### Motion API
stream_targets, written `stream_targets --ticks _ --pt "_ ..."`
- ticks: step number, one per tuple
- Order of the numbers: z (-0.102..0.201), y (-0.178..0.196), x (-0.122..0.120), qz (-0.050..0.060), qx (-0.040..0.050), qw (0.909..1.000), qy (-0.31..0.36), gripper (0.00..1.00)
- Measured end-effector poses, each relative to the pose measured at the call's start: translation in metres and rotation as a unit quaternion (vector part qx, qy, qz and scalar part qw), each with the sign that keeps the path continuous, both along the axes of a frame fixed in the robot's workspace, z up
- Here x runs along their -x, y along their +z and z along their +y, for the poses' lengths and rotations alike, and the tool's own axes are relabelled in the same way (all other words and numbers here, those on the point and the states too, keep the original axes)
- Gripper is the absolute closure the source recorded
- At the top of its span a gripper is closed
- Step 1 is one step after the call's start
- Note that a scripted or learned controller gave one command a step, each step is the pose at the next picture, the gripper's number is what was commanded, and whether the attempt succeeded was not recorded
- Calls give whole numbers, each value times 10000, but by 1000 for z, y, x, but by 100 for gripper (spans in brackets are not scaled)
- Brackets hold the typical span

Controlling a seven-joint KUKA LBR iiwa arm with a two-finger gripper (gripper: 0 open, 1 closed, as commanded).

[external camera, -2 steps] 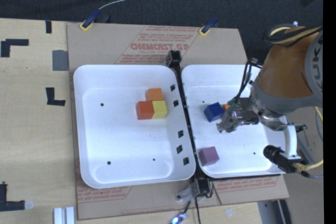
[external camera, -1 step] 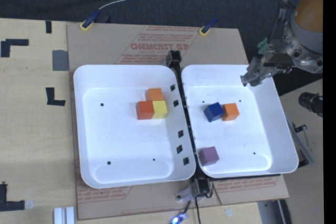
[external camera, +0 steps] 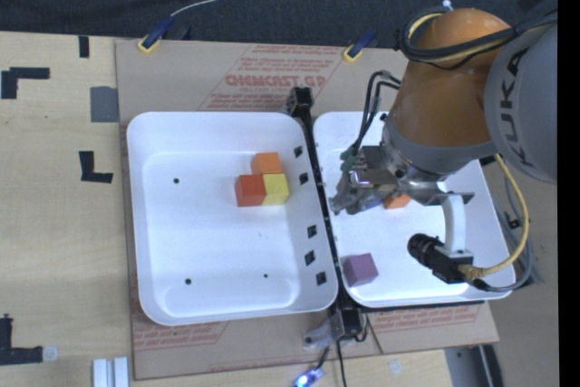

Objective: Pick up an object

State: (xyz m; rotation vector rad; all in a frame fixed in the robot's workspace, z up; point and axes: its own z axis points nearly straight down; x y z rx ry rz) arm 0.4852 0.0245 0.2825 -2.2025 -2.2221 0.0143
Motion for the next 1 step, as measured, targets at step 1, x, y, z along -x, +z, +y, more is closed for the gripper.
stream_targets --ticks 1 --pt "73 -58 -18 -31 10 10000 -5 100"
